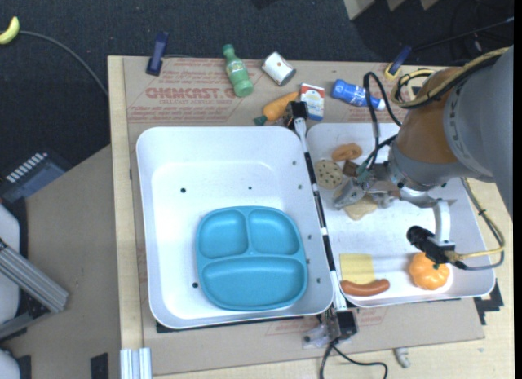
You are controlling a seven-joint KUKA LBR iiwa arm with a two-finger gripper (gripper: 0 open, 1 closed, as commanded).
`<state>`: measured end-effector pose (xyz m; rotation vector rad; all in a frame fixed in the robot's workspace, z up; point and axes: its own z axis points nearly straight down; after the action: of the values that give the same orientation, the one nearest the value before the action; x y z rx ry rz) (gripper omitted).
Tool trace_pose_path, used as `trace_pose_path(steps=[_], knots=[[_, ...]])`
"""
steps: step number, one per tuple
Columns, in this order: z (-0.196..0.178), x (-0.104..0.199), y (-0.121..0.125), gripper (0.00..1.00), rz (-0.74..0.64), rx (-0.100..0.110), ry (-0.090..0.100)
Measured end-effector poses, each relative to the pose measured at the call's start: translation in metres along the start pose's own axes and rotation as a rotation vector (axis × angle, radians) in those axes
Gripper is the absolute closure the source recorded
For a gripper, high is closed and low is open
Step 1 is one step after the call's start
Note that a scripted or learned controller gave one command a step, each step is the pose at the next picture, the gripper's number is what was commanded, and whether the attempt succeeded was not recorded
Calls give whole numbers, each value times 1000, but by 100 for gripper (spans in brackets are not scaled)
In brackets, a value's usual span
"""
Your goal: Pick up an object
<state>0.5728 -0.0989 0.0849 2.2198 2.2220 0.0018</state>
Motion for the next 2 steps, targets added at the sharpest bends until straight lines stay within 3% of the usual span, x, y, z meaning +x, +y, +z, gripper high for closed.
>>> trace_pose_path(steps=[1,2], knots=[[-10,-1,0,100,-1,0,-2],[-101,91,-1,100,-1,-1,2]])
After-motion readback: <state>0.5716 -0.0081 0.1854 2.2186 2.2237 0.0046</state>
